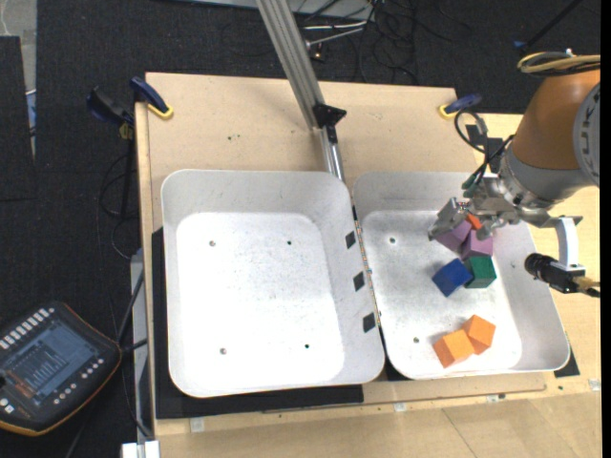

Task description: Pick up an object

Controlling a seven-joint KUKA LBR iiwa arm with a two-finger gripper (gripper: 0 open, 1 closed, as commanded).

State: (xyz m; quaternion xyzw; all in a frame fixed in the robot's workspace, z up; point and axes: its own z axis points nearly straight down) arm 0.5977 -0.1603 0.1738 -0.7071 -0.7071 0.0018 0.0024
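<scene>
My gripper (pixel 459 225) hangs low over the upper middle of the right bin (pixel 401 351), reaching in from the right. Directly beneath and beside it lies a purple block (pixel 479 241), partly covered by the gripper; whether they touch I cannot tell. A small orange-red piece (pixel 474 223) shows at the gripper's tip. Just below the purple block sit a green block (pixel 484 273) and a blue block (pixel 451 277), touching each other. Two orange blocks (pixel 454 348) (pixel 482 332) lie together near the bin's front edge.
The left bin (pixel 191 198) sits beside the right one, with black clips (pixel 364 280) along their shared rim. A slanted metal pole (pixel 296 55) ends at the bins' back edge. A teach pendant (pixel 48 361) lies at lower left, off the bench.
</scene>
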